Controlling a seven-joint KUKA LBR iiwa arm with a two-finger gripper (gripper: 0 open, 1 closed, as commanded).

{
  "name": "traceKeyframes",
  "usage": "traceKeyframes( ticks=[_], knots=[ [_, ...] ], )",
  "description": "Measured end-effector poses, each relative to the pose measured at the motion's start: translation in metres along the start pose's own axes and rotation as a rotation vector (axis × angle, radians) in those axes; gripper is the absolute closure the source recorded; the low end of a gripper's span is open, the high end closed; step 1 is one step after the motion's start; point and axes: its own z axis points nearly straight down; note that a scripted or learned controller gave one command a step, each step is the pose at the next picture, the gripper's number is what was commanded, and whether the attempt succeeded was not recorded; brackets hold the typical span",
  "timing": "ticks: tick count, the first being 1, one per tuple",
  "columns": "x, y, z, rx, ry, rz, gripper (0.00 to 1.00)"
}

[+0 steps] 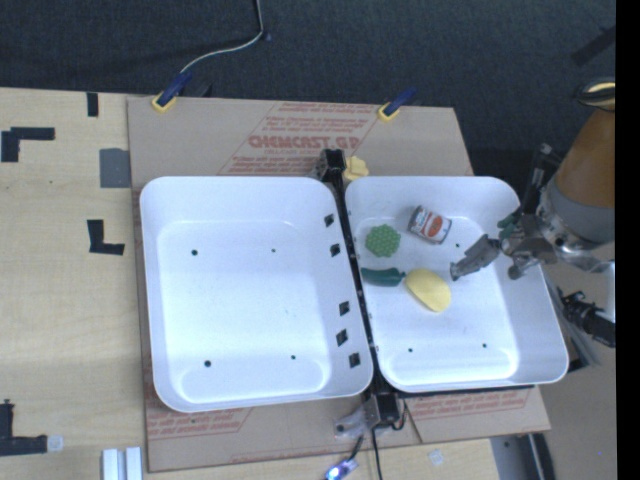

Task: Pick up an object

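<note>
In the right bin (500, 363) lie a small red-and-white can (430, 224), a green bumpy ball (382, 239), a dark green elongated piece (381, 276) and a yellow lemon-like object (429, 290). My gripper (478, 256) hangs over the right bin's right half, just right of the yellow object and below the can. One dark finger (471, 260) points left toward the yellow object. Nothing shows between the fingers.
The left bin (240, 298) sits beside the right one, with black clips (345, 318) along the shared rim. Both bins rest on a cardboard sheet (300, 138). The arm's orange-banded wrist (585, 158) stands at the right edge.
</note>
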Motion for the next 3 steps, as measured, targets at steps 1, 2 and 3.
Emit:
traceKeyframes(
  ticks=[1, 2, 3],
  knots=[
    [0.001, 0.028, 0.148, 0.0, -0.002, -0.002, 0.0],
    [0.0, 0.03, 0.129, -0.005, -0.002, -0.001, 1.0],
    [0.026, 0.098, 0.134, -0.008, -0.002, -0.004, 1.0]
  ],
)
